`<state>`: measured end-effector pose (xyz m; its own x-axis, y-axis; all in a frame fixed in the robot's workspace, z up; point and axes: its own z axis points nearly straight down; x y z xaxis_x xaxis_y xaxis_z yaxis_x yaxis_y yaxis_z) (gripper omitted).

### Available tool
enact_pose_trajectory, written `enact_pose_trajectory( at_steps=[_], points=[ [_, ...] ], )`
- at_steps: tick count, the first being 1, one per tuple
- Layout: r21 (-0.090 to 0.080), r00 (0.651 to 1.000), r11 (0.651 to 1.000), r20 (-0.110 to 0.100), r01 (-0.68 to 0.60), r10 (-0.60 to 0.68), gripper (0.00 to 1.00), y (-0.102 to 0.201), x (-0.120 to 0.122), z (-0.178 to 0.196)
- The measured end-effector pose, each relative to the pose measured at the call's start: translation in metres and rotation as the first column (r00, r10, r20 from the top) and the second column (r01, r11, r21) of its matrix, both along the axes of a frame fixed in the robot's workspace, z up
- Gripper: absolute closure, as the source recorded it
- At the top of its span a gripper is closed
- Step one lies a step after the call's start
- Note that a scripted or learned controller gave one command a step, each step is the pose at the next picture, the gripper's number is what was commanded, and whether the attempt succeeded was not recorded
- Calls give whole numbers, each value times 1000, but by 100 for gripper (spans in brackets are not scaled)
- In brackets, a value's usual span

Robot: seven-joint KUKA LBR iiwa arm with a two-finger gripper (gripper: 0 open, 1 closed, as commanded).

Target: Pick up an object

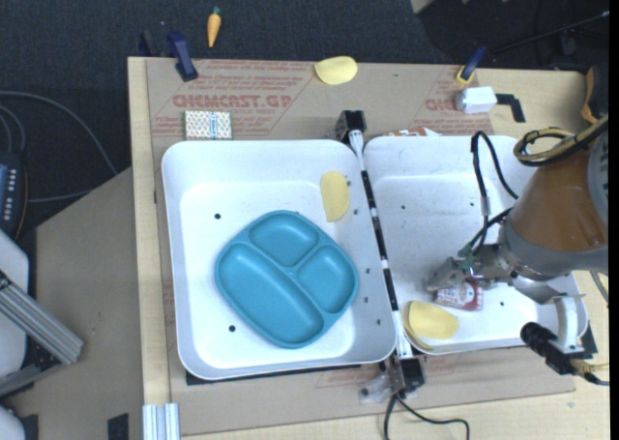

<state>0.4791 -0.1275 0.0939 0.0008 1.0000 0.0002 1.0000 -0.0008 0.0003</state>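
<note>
Down low, gripper [462, 274] over red-and-white packet [458, 293] (grip unclear), yellow piece [431, 320] by bin's front edge [484, 345]

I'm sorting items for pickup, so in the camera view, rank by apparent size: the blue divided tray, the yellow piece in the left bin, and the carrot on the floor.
1. blue divided tray
2. yellow piece
3. carrot, though it lies farther from the camera

Blue three-compartment plate [284, 277]: lies flat, tilted diagonally, centre of left bin [184, 235]. Pale yellow oval piece [335, 196]: leans on same bin's right wall, just above plate. Yellow rounded piece [431, 320]: front-left corner of right bin [426, 167]. Small red-and-white packet [458, 293]: crumpled, just above yellow rounded piece, right beside jaws; cannot tell if gripped.
</note>
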Motion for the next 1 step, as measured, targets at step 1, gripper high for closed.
enact_pose_trajectory(
  at_steps=[1],
  points=[
    [0, 1000, 1000, 0, -2, 2, 100, 51, 30, 103]
  ],
)
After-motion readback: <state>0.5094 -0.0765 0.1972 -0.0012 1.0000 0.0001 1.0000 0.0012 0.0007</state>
